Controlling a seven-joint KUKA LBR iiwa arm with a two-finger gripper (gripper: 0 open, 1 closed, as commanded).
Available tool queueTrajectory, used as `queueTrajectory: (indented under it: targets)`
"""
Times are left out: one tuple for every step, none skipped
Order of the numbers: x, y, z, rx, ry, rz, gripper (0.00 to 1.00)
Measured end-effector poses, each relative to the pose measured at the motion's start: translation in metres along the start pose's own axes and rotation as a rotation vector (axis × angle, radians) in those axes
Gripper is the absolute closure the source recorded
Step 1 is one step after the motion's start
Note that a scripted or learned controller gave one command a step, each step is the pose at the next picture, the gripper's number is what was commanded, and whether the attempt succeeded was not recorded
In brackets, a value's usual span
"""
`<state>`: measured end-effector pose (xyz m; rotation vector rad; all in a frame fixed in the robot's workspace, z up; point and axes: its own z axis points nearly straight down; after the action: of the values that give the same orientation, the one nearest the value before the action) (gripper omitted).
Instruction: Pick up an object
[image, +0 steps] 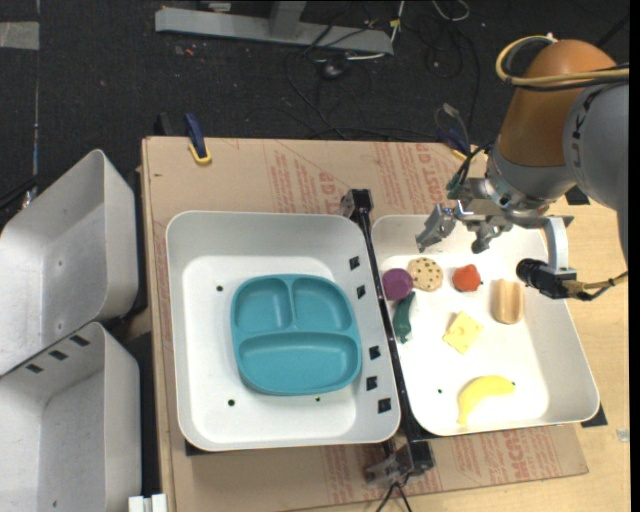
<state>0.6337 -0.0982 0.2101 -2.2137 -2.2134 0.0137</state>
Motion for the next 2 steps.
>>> queueTrajectory:
  targets:
    - [0.000,0.003,-0.009,-0.014,-0.002,-0.002,0.00]
    - [0.000,0.003,0.033,-0.013,-0.002,0.000,0.00]
